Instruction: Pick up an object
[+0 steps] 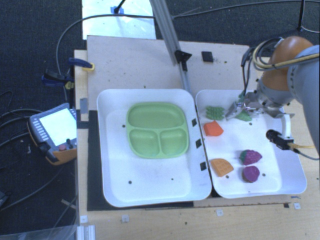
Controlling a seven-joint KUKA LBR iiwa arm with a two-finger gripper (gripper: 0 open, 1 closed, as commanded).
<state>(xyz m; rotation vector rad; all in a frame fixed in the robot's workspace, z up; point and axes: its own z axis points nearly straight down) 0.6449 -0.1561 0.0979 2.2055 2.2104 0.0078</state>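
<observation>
From the camera view above the desk, two shallow white bins sit side by side. The left bin carries a green divided plate. The right bin is the landmark for the rest. In its upper left corner lies a dark green leafy toy; just below that, against the bin's left wall, an orange-red piece. Further toward the bin's lower left sits an orange wedge. Near the bin's lower middle are two purple pieces close together: one with a green cap and a rounder one just below it.

The grey arm with its orange band reaches over the bin's upper right. The claw hangs low at the bin's upper middle, beside a light green piece and just right of the leafy toy. Whether its tips are apart or together cannot be told, and nothing is clearly seen clamped between them
</observation>
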